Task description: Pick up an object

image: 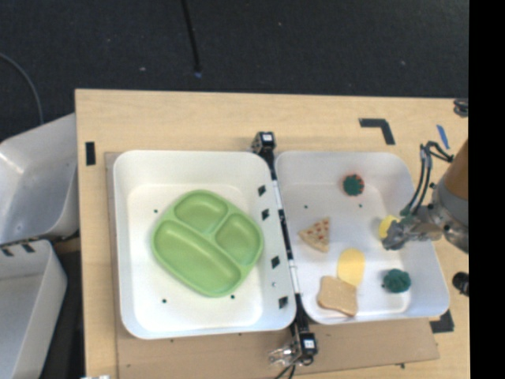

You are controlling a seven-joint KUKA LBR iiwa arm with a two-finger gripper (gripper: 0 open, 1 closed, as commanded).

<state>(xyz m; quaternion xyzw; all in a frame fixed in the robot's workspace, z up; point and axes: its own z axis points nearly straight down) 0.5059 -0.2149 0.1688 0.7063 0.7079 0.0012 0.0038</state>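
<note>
Two shallow white bins sit side by side on the pale wooden bench: the left bin (126, 306) holds a light green divided plastic plate (207, 243), seemingly a place to set food down, while the right bin (316, 168) holds the loose toy food pieces, so any pick belongs there. The grey arm's gripper (394, 237) reaches in from the right and sits low at a small yellow piece (385, 227) by the bin's right wall; whether it grips that piece I cannot tell. Spread apart, presumably for easy single grasps, lie a pizza-slice wedge (316, 234), a yellow oval chip (352, 267), a tan bread slice (338, 296), a dark green broccoli-like clump (396, 280) and a round red-and-green piece (353, 184).
</note>
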